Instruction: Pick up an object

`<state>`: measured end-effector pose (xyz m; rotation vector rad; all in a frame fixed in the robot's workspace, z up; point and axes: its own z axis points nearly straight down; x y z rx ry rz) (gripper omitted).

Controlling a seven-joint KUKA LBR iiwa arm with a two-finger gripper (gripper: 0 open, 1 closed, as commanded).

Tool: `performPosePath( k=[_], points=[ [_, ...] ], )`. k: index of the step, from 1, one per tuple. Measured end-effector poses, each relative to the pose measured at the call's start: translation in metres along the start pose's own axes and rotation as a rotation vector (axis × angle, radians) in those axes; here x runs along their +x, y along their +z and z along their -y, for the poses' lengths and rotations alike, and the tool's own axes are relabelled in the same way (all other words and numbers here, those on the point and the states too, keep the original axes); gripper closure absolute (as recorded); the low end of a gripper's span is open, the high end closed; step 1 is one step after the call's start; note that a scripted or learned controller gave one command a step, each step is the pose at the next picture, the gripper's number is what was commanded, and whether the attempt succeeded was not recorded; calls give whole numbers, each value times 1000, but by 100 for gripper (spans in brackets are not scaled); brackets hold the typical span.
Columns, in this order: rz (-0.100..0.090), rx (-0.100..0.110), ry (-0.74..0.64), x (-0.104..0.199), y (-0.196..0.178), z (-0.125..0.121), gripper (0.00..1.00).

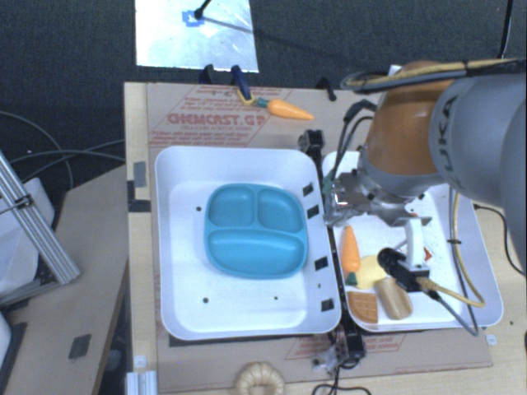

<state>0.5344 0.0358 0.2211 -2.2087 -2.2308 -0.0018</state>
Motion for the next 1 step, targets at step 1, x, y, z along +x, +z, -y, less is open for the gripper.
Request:
performPosePath(
  k=[1],
  points=[
    [1, 1, 1, 38, 2, 14, 100]
  ],
)
